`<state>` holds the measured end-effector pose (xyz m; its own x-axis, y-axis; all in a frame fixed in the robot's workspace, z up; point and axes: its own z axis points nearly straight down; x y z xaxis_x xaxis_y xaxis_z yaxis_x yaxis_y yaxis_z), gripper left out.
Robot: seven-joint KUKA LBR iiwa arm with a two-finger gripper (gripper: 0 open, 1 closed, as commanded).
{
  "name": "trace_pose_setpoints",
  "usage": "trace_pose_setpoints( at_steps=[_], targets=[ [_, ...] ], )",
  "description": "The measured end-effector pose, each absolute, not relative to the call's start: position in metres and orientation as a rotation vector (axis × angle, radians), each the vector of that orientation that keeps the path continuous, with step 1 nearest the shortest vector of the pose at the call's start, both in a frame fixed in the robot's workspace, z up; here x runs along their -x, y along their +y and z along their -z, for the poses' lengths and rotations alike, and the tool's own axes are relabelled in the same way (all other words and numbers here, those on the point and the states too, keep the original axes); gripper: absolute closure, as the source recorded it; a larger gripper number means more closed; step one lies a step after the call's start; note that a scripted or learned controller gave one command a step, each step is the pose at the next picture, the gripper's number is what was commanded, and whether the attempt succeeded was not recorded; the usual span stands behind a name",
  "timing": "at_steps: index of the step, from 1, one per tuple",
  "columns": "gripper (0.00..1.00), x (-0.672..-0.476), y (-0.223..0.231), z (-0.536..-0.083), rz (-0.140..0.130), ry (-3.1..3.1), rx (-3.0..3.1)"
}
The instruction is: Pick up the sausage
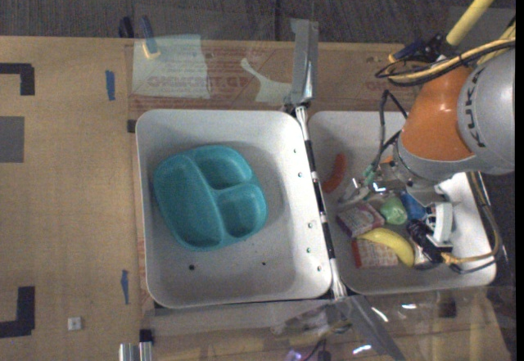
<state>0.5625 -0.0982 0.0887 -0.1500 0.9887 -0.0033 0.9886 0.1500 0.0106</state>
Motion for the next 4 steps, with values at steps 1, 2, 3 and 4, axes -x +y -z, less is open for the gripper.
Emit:
trace_pose_setpoints(
  at_steps=[1,2,3,4],
  targets=[
    [1.0,-0.564,-0.103,-0.1,-0.01,2.362,-2.044],
    [1.0,-0.618,-0.104,-0.089,-0.007,2.479,-1.916],
    [1.0,-0.666,-0.115,-0.088,0.003,2.357,-2.079],
    [0.0,-0.665,-0.112,-0.087,0.0,2.365,-2.083]
  ],
)
